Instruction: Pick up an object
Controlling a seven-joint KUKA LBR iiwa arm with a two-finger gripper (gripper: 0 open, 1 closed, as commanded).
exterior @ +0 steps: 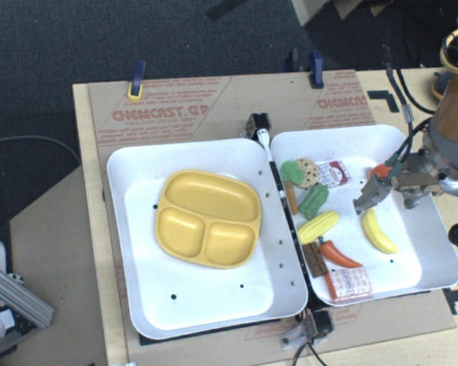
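The right bin [429, 269] holds several toy foods: a yellow banana [379, 232], a corn cob [318, 226], a green pepper [314, 201], an orange-red carrot [341, 255], a green round piece [294, 171] beside a cookie [308, 171], and two red-and-white packets [335, 173] [350, 283]. My gripper [377, 185] hovers over the bin's right half, just above the banana's upper end. It is open, and nothing sits between its fingers. A small orange-red spot shows by the upper finger.
The left bin [130, 225] carries a yellow three-compartment plate [208, 218]. A brown bar [315, 260] lies along the divider side of the right bin. Cables and the arm body crowd the right edge of the bench.
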